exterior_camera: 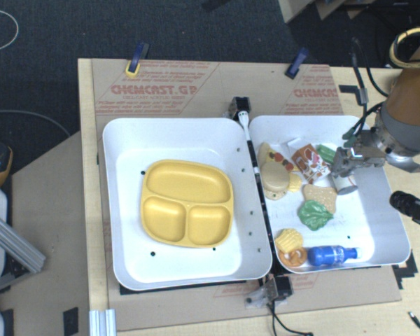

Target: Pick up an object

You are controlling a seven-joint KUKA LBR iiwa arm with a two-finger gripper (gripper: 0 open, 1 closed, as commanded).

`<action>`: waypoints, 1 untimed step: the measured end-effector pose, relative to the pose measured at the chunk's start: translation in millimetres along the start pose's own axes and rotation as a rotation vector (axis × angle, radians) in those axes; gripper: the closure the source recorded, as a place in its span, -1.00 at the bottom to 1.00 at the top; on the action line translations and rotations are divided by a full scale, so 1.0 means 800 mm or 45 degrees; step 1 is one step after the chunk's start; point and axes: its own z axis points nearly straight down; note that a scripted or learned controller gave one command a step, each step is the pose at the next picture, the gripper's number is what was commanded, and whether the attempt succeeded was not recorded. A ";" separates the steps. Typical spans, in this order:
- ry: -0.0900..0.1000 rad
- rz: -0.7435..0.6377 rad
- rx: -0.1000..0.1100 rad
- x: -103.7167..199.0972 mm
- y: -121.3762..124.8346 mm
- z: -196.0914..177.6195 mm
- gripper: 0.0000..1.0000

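Observation:
The right bin [378,219] holds several small toy items. A red and white packet [309,161] and a green piece [327,152] lie near its back. A tan rounded piece [274,177] rests by the left wall. A beige square cracker [318,196] sits above a green leafy lump [314,215]. A blue bottle [332,255] lies on its side at the front, beside a yellow ridged piece [288,240]. My gripper [343,173] hangs over the bin's middle right, just right of the packet and the cracker, with nothing visibly held.
The left bin [119,187] carries a yellow three-compartment tray [187,202]. A black divider clamp [240,106] sits at the back between the bins. The arm [406,110] enters from the right over the bin's far corner. Bare white floor lies right of the leafy lump.

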 end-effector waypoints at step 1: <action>0.004 -0.007 0.003 0.073 0.014 -0.004 1.00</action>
